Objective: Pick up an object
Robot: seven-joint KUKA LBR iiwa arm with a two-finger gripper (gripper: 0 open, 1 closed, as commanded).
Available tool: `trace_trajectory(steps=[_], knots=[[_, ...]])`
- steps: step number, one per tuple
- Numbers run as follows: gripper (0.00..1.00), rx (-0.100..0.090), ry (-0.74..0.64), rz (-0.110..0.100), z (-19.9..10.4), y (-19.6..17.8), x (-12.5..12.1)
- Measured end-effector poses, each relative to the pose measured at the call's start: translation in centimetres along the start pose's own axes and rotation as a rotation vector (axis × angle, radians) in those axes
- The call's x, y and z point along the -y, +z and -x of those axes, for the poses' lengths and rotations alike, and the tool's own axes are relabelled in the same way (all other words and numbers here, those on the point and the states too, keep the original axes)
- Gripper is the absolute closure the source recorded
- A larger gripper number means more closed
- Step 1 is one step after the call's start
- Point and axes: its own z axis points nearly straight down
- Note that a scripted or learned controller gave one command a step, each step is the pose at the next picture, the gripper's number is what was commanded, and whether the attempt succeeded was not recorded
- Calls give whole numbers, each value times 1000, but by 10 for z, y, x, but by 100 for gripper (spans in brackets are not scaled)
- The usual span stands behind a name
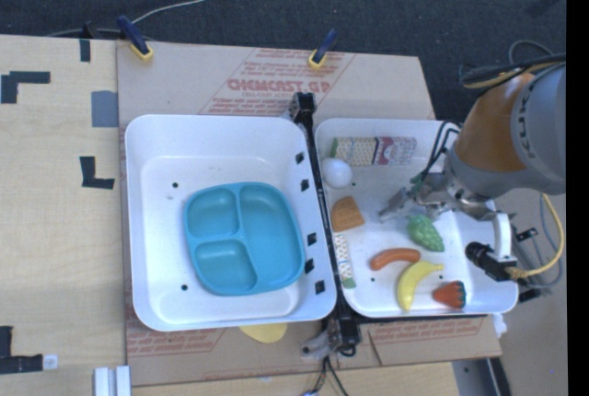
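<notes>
The right bin (pixel 405 129) holds several toy foods. A green leafy piece (pixel 426 233) lies near its middle right, with an orange sausage (pixel 395 258), a yellow banana (pixel 413 283) and a red strawberry-like piece (pixel 450 295) in front of it. A brown bread slice (pixel 346 214) and a white ball (pixel 337 171) sit by the left wall. A striped carton (pixel 374 150) lies along the back. My gripper (pixel 401 203) hangs low over the bin floor, just up and left of the green piece, between it and the bread slice. Nothing shows in its grasp.
The left bin (pixel 156 145) holds a blue divided plate (pixel 244 236). The grey arm with its orange band (pixel 497 141) reaches in over the right bin's right rim. Cables (pixel 502 261) run at the right edge. A yellow object (pixel 264 331) peeks out below the left bin's front.
</notes>
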Motion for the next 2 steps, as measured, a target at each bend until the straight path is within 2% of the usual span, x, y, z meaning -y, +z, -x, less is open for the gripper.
trace_trajectory(steps=[1, 2], knots=[[0, 4, 0, 3, 10, 0, 26], [100, 5, 1, 4, 11, -10, 25]])
